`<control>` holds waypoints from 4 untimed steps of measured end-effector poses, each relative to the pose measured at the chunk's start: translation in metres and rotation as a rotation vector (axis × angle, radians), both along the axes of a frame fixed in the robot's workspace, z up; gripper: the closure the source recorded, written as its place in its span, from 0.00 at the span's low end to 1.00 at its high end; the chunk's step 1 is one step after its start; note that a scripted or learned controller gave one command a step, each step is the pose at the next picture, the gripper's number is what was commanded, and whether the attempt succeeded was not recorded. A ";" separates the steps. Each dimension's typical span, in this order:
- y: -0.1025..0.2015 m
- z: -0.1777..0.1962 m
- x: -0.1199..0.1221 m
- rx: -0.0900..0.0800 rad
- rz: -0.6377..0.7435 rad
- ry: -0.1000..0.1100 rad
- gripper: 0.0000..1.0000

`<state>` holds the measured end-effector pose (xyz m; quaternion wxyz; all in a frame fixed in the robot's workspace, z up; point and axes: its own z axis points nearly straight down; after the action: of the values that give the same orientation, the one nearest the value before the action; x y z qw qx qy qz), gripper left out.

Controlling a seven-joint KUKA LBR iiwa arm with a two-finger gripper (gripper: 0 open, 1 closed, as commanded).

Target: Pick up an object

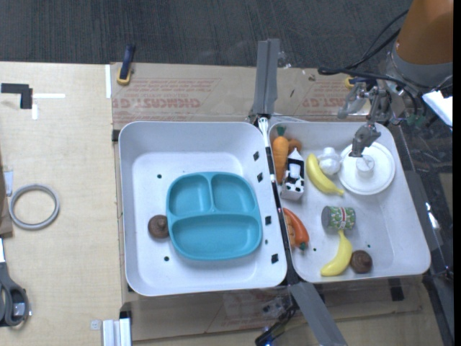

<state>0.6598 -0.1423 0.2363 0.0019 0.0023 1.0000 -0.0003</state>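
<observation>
The right bin (pixel 410 229) holds a carrot (pixel 280 153), a black-and-white carton (pixel 293 180), a banana (pixel 322 175), a small white object (pixel 328 161), a white round plate (pixel 374 179), a green can lying on its side (pixel 338 218), a second banana (pixel 338 256), a brown round piece (pixel 361 262) and an orange-red vegetable (pixel 295 228). My gripper (pixel 365 141) hangs over the far edge of the white plate, beside the white object, with nothing seen in it. The left bin (pixel 137 164) holds a teal divided plate (pixel 214 215) and a brown round piece (pixel 158 226).
A grey post (pixel 265 85) rises at the far end of the wall between the bins. On the bench to the left lie a grey tape ring (pixel 32 206) and scissors (pixel 11 301). A blue and yellow tool (pixel 127 65) lies behind the left bin. Cables run by the arm (pixel 425 27).
</observation>
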 end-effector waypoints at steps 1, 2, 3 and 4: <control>0.021 -0.110 -0.038 0.001 -0.179 0.002 0.00; -0.031 -0.137 -0.102 0.001 -0.113 0.002 0.00; -0.027 -0.141 -0.178 -0.001 -0.216 -0.011 0.00; -0.041 -0.142 -0.178 -0.001 -0.173 -0.009 0.00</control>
<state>0.4817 -0.1830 0.0947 0.0066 0.0886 0.9960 -0.0010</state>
